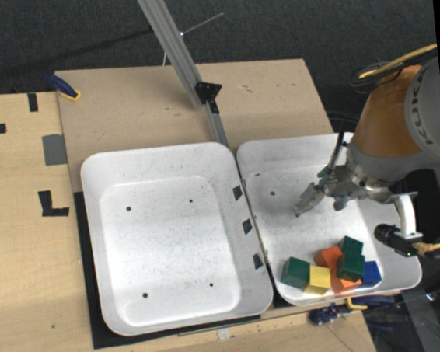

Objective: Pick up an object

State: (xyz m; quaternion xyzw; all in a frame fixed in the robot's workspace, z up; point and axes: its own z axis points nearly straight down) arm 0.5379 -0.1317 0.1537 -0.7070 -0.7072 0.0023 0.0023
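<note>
Tan wooden bench (pixel 149 100) on dark floor, two shallow white bins side by side; left bin (pixel 96 184) bare, right bin (pixel 280 157) carries the blocks. Arm (pixel 391 126) comes in from the right, claw (pixel 310 199) hanging over the middle of the right bin with fingers angled down-left. Can't tell if the fingers are apart or together, too small and grey-on-white; nothing visible between them. The blocks sit packed in the near-right corner of that bin: green block (pixel 296 272) at the left end, yellow block (pixel 319 278) just beside it, orange blocks (pixel 330 259) behind and under, dark green block (pixel 353 255) on top to the right, blue block (pixel 370 273) at the far right. The claw is well apart from the pile, over bare bin floor. Risks as I read them: closing here grabs air; going into the cluster, the fingers likely land on two touching blocks and push them instead of straddling one; blocks against the bin wall leave no room for a finger on that side; the stacked dark green one could tip off. Orientation: blocks look near-cubic, no real long axis on any single one; the pile as a whole runs left-right along the near wall. Green block is the most isolated, faces turned slightly off the bin edges, the best candidate.
</note>
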